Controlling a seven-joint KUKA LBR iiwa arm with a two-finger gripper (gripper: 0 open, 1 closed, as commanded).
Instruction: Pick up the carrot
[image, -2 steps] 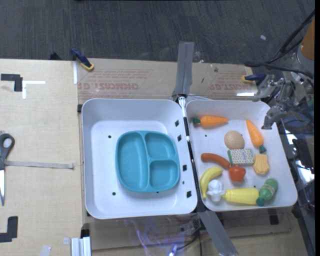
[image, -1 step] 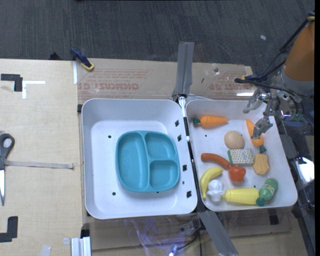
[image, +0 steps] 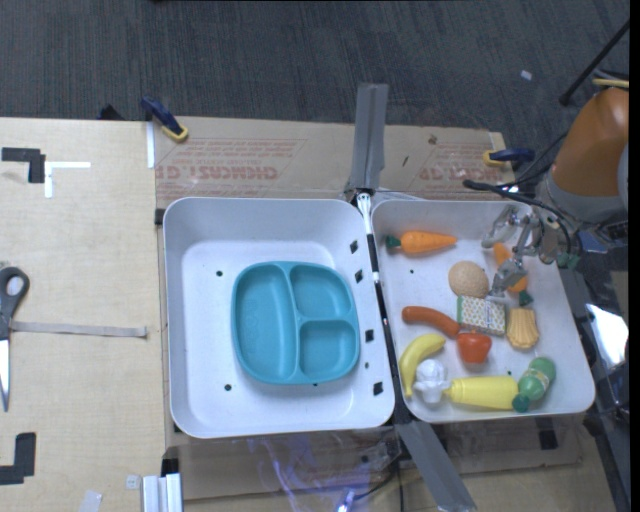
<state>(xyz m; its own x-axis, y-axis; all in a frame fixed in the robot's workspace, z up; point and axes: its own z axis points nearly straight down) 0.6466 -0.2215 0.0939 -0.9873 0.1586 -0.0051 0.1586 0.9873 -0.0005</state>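
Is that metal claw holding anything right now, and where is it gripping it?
Nothing is visibly held. The pincer hovers in the right white bin, apart from the orange toy carrot.

Pale wooden bench (image: 80, 400) carries two white bins: the left bin (image: 190, 330) and right bin (image: 570, 400) touching side by side, brown cardboard (image: 260, 160) under their far edge, scissors (image: 8, 310) lying at the bench's left

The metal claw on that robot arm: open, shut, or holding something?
Gripper: cannot be told; it hangs over the right white bin, apart from the orange carrot.
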